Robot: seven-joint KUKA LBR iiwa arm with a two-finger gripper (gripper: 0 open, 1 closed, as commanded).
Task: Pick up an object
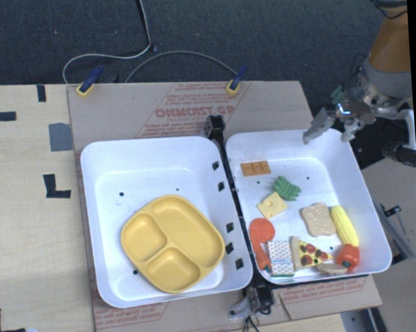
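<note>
A yellow divided plate (172, 242) lies alone in the left bin (102, 169). The right bin (313, 147) holds the toy food: an orange cracker (255, 168) at its 11 o'clock, green leaf (287, 187), cheese wedge (272, 205), tomato slice (262, 229), bread (315, 219) and corn cob (343, 225) toward 4 o'clock. The gripper (331, 125) hangs over that bin's 1 o'clock corner, fingers apparently spread with nothing between them. Choosing, descending and grasping all remain to be done

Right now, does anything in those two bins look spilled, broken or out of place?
Nothing stands out. The yellow plate lies flat in the left bin; the toy foods sit loosely toward the near end of the right bin, none spilled over the rim.
</note>
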